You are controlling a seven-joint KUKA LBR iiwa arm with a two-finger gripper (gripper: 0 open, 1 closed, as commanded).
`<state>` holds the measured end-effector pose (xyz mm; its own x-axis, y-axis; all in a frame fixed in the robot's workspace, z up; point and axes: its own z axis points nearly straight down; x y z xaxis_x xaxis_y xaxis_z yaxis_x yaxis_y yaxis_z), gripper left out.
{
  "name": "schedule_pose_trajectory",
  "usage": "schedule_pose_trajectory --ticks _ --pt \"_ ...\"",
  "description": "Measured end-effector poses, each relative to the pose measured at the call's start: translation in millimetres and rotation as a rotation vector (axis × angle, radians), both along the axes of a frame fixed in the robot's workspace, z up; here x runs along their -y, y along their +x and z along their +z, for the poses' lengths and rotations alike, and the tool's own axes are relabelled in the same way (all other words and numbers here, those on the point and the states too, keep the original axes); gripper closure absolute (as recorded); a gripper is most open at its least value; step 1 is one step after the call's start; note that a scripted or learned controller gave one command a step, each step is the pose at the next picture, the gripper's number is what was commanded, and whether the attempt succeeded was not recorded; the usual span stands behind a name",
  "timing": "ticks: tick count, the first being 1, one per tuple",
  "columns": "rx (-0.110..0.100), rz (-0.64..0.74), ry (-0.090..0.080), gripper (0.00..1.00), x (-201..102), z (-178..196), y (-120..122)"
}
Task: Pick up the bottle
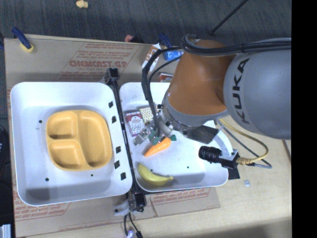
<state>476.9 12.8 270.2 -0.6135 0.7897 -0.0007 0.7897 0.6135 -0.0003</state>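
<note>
the grey arm (257,93) with its orange band (203,78) reaches in from the right and hangs low over the right bin (218,180), covering much of that bin's far half. the gripper (159,129) sits under the wrist, pointing down near the bin's left side; whether it is spread or closed cannot be told, as the wrist hides it from above. no bottle can be made out with certainty; a small packet with red and white print (134,122) lies just left of the gripper, against the bin's left wall. just near of the gripper lies a toy carrot (157,147), orange with a green tip, tilted. nearer still, a yellow banana (153,176) rests along the near wall of the right bin. the left bin (25,133) holds a yellow divided tray (79,139) with 3 compartments, lying flat at its middle. both bins sit on cardboard (94,58) on the counter (257,202).
</note>
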Motion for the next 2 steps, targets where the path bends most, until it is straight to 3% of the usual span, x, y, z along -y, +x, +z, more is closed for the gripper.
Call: schedule_pose_trajectory --ticks 1,2 --pt "-0.005 -0.121 0.0 1.0 -8.6 -32.4 -1.1" --pt "-0.002 -0.083 0.0 1.0 -61.7 -27.4 -0.1"
